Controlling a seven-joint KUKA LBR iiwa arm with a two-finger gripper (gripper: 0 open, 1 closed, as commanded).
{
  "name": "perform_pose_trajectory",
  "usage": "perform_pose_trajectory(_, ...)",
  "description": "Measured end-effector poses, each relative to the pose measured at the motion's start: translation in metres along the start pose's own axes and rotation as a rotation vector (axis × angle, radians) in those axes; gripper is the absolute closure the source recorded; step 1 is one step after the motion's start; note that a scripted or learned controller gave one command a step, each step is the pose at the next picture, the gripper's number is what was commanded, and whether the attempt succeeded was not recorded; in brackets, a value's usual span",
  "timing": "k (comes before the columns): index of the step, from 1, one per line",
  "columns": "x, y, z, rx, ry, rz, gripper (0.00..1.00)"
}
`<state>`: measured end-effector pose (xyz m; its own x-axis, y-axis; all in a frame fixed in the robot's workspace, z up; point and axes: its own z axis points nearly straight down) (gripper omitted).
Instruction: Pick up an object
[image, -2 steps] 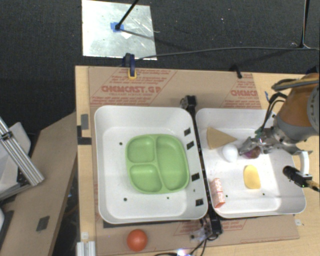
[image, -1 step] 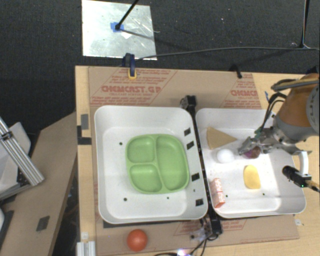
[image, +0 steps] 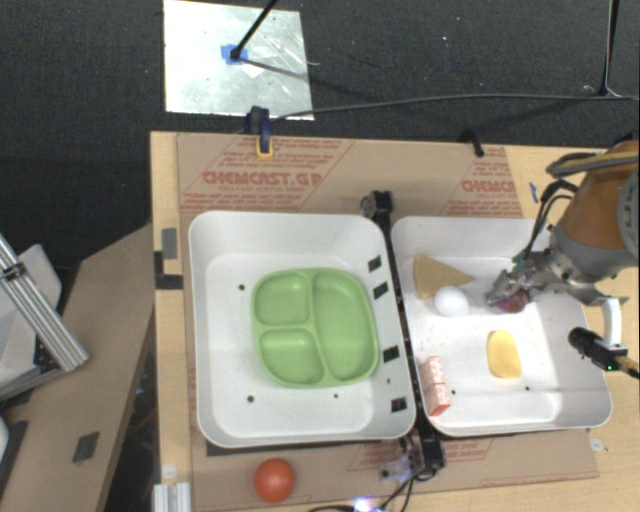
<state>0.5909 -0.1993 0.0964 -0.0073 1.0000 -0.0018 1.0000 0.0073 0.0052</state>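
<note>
A robotics lab: 2 white bins (image: 300, 235) on a cardboard-covered bench (image: 330, 165).

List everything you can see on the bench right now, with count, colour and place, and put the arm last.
Bins: 2, white, side by side; left bin, right bin.
Divided tray: 1, light green, middle of left bin.
Wedge: 1, tan, upper left of right bin.
Ball: 1, white, right bin, just below the wedge.
Oval piece: 1, yellow, centre of right bin.
Small block: 1, pinkish-red, lower left edge of right bin.
Round object: 1, orange-red, on the bench in front of left bin.
Clamp: 1, blue and yellow, back edge of bench.
Gripper: 1, dark, low in the upper part of right bin; arm grey with orange.
</note>
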Motion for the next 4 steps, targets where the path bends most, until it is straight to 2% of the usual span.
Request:
perform_pose_trajectory(1, -0.005, -0.007, -0.056, -0.001, 0.000, 0.007, 1.00)
perform_pose_trajectory(3, -0.007, 0.000, -0.170, -0.002, -0.001, 0.001, 1.00)
perform_pose_trajectory(4, 0.053, -0.001, -0.157, 0.005, 0.003, -0.003, 1.00)
